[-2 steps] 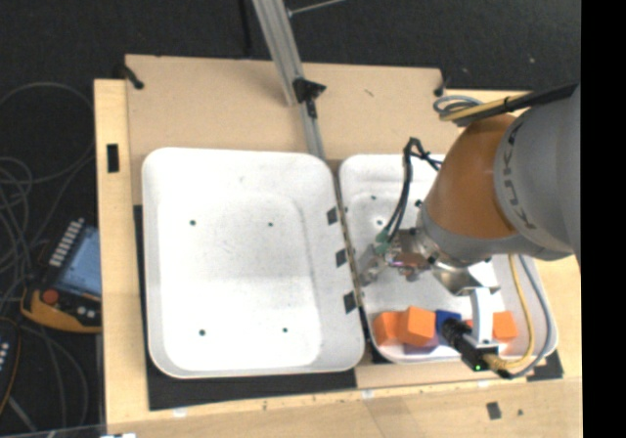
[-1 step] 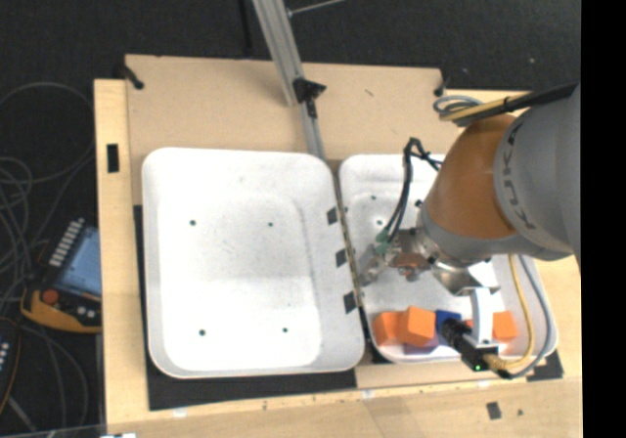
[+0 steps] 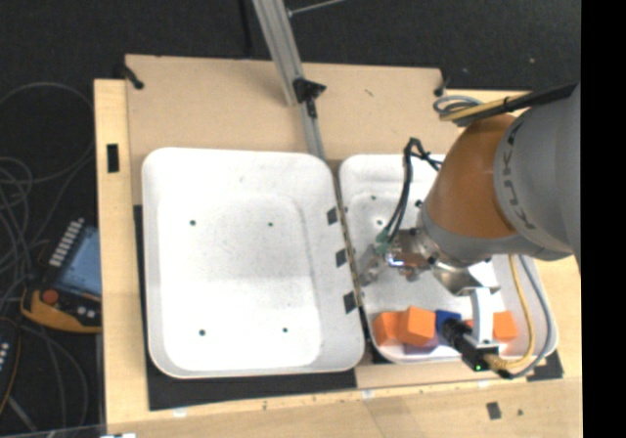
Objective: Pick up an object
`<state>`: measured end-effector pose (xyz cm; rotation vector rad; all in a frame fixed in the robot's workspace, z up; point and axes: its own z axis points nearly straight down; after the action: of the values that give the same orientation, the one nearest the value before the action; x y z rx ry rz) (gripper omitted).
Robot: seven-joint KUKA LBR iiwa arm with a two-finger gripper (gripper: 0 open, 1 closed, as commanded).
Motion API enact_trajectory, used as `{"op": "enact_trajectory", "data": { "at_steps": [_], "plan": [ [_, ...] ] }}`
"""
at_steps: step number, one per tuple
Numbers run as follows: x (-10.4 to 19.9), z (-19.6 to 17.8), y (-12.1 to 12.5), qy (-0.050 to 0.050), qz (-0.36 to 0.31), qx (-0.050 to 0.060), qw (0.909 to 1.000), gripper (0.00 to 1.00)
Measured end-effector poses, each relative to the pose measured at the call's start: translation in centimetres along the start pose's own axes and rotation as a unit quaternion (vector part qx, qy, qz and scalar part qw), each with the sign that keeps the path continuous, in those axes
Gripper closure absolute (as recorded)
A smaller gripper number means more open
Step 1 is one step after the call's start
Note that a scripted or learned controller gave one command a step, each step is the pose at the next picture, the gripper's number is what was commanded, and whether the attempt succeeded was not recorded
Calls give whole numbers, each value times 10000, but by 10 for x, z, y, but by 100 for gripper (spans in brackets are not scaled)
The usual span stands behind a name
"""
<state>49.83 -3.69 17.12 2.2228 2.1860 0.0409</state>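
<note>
No readable text anywhere, no brand legible on the grey arm (image 3: 533,172) at 3 o'clock, handheld pendant (image 3: 68,275) at 9 o'clock showing a lit screen too blurred to read, white bins (image 3: 245,260) unmarked

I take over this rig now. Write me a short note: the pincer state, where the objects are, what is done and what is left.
Pincer: low in the right bin, near its left wall; nothing is seen held in it.
Objects: an orange block lies at the near end of the right bin, with a blue item beside it and another orange piece further right, partly hidden by the arm.
Left bin: bare white floor.
Done: no pick is visible yet.
Left: grasp one object and lift it.
</note>
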Motion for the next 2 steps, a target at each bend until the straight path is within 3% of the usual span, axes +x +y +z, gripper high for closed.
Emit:
{"op": "enact_trajectory", "data": {
  "at_steps": [2],
  "plan": [
    [0,0,0,-2,8,1,10000,0]
  ]
}}
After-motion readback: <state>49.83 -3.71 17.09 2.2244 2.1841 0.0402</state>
